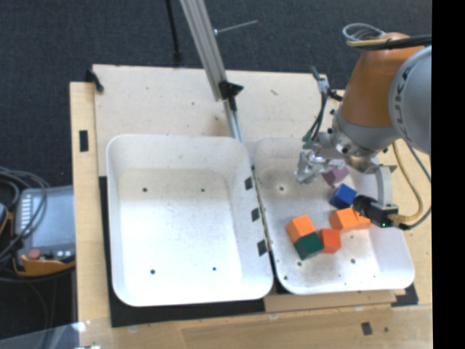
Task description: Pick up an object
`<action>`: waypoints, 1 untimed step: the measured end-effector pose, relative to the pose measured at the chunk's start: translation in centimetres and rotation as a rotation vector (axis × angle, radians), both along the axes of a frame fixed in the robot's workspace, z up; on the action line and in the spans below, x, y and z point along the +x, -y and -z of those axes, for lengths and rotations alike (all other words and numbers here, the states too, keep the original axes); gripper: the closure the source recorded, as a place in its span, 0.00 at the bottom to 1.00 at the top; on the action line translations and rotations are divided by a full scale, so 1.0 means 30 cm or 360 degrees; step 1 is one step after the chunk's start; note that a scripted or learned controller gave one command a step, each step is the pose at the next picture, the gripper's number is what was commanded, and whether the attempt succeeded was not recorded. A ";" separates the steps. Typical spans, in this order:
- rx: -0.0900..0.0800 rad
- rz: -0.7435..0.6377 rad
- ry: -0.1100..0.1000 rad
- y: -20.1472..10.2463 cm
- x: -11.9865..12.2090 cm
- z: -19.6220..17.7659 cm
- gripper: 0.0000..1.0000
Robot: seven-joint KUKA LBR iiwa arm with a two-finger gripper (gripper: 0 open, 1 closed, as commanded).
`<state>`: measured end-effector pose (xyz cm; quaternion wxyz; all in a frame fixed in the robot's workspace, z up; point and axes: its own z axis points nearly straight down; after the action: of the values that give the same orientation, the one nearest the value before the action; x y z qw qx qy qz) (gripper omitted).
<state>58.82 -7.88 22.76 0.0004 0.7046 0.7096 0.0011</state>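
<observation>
Orange block (300,227) pressed against the green block (309,246), touching its upper-left side. Both boxy, flat-sided and smooth, with sharp corners. Both turned a little, corners aimed at the bin walls; no clear long side on either. Smaller red-orange block (331,240) just right of the green block, touching it. Wider orange block (350,219) up and to the right of the green block, long side lying roughly left to right. Blue block (343,195) farther up from the green block, tilted. Pale purple block (336,173) beyond that, partly hidden by the arm (378,86). All in the right bin (349,286): white, shallow, smooth, speckled with small dark dots. Shiny metal gripper (311,167) straight up from the green block, well apart from it, just beside the purple block. Open or shut: cannot tell. Left bin (182,217) far left of the green block, same white shallow shape.
</observation>
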 end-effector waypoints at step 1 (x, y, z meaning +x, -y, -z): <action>-0.0001 0.0002 -0.0003 -0.163 -0.008 0.018 1.00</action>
<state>58.59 -2.99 22.24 -0.0001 0.7050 0.7092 0.0001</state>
